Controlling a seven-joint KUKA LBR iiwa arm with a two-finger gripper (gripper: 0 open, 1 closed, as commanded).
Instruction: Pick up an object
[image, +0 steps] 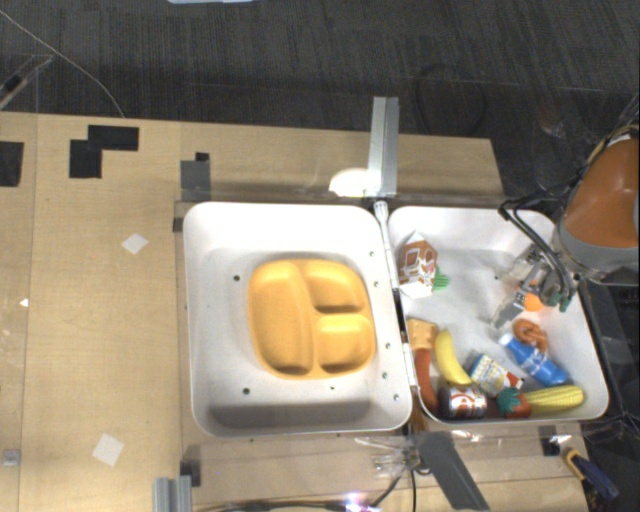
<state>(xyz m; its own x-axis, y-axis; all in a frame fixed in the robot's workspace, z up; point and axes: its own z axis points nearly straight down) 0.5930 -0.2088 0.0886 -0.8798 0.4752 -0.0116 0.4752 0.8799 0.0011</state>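
End effector (522, 297) just above orange toy (530, 333), right bin (470, 228).

Even, bright overhead light; glare whitens the bins (290, 225), soft shadow along the left one's near wall; fine detail perhaps slightly blurred.

A yellow divided tray (305, 317) is seen in a white bin (205, 330); a yellow banana (451, 359), blue bottle (532, 361)
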